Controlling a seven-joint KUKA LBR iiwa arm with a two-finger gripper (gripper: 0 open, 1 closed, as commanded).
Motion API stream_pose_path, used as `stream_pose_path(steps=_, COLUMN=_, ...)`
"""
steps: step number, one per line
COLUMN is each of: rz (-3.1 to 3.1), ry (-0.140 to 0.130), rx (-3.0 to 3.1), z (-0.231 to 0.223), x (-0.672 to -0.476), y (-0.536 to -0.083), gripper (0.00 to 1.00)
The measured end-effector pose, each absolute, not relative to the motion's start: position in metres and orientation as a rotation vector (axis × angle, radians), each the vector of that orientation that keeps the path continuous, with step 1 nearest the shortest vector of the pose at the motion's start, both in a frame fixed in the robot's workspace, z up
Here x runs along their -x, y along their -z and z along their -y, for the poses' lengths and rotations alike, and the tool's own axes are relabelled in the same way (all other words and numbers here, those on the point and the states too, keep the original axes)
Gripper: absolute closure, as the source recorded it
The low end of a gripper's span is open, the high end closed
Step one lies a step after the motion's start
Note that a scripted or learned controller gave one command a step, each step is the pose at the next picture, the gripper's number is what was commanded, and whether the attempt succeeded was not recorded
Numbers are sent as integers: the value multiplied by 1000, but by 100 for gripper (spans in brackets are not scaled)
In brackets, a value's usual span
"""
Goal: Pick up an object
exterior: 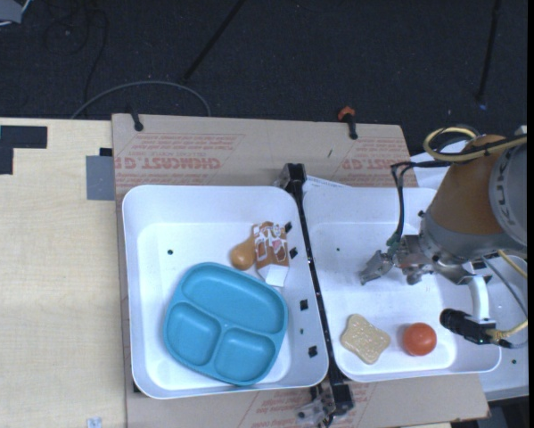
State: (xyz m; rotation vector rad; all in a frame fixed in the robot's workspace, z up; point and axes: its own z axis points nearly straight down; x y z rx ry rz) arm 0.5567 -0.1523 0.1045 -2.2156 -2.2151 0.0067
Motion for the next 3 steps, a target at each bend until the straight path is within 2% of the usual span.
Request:
stream_pose_path(steps=1, rz=2213, ry=-4, rx=2223, z=154, x=-558, y=-118, gripper=100)
stream_pose_path(steps=3, rz=2225, ry=3, rx=2221, z=150, x=-566, y=-229, gripper=100)
